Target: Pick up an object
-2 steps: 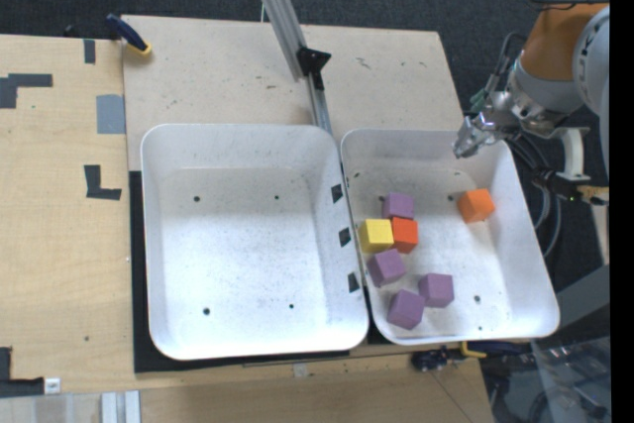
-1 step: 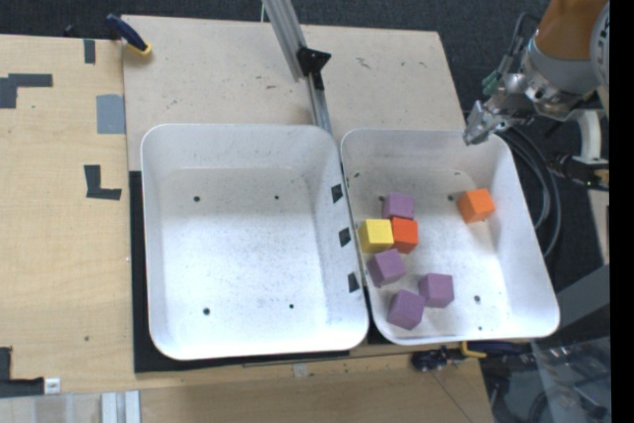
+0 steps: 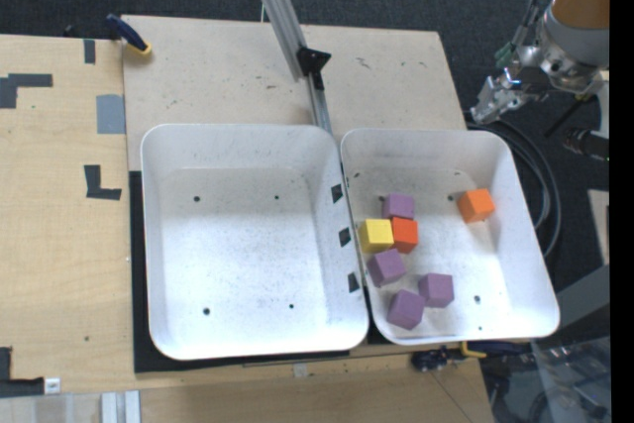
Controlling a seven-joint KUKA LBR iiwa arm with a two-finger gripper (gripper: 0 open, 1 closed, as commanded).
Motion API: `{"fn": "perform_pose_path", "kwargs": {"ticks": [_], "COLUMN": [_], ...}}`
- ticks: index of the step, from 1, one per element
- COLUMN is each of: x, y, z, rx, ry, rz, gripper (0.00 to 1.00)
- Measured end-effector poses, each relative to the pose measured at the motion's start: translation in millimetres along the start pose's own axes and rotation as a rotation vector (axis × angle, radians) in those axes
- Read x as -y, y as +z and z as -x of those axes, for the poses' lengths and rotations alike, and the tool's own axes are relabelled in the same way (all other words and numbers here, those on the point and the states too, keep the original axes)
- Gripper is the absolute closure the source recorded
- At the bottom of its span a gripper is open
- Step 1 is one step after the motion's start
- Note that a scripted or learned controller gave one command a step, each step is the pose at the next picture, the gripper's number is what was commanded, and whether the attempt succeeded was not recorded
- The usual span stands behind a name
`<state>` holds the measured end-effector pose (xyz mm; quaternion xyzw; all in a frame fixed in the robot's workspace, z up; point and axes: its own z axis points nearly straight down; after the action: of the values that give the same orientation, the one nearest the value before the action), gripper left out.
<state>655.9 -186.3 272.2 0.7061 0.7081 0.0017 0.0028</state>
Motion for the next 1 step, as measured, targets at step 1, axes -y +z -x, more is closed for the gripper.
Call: {"fn": "perform_pose_path", "kwargs": {"ticks": [1], "x": [8.5], "y": [2.6], "z": [-62.7], "rx": [-0.003], "ry": [-0.004], "rz": [-0.007], "gripper": [1.00]}}
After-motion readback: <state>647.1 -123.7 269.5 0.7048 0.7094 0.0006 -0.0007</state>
